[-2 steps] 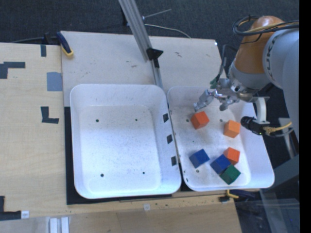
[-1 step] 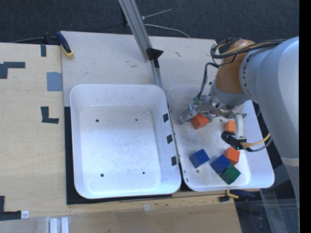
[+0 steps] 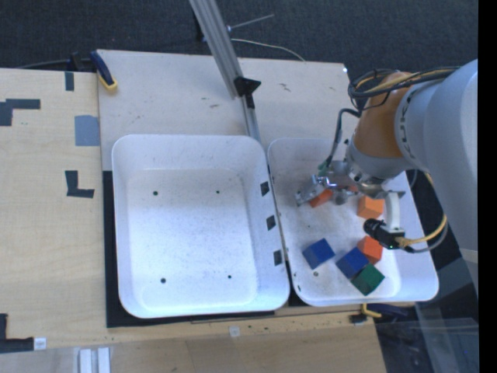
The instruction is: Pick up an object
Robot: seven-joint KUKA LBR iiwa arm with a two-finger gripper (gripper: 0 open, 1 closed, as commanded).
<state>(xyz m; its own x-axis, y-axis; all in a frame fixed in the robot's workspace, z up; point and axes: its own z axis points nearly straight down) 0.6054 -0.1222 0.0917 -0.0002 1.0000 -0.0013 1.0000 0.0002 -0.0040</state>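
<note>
- step: the gripper [image 3: 317,193] is low in the right bin [image 3: 415,286], right of frame centre, at an orange block [image 3: 319,200] that seems to sit between its tips; whether it is clenched on it i cannot tell.
- next: likely a straight lift, once the grip is sure.
- right bin, lower part: 2 blue blocks [image 3: 318,252], a green block [image 3: 367,279], 2 more orange blocks [image 3: 370,206].
- left bin [image 3: 124,158]: bare, speckled floor.

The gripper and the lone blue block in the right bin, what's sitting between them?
Nothing: in the camera view, only bare speckled bin floor separates the gripper from the blue block.
</note>
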